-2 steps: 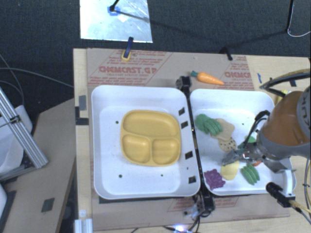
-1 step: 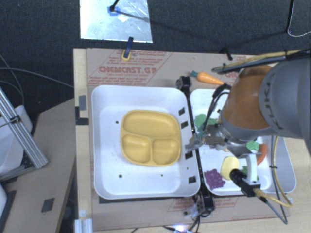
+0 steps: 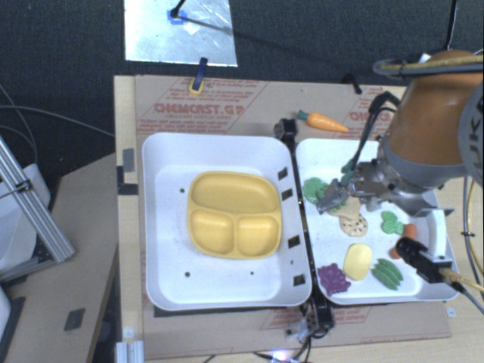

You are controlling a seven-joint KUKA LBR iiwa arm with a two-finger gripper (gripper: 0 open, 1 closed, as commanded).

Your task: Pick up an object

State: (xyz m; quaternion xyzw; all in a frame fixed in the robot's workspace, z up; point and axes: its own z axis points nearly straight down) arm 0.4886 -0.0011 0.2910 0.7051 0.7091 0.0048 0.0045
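Camera view showed the grey two-finger end effector [image 3: 333, 199] low in the right white bin [image 3: 435, 293], over a green leafy toy [image 3: 313, 188] and just beside a tan speckled cookie-shaped piece [image 3: 353, 223]; whether it gripped anything, I could not tell. Nearby lay a pale yellow lemon-shaped toy [image 3: 358, 262], a purple grape cluster [image 3: 333, 278] and a green pea pod [image 3: 388, 273] angled down-right. A yellow three-compartment plate [image 3: 234, 214] sat in the left white bin [image 3: 162, 225]. An orange toy carrot [image 3: 327, 122] lay on the bench [image 3: 227, 104], tip pointing right.
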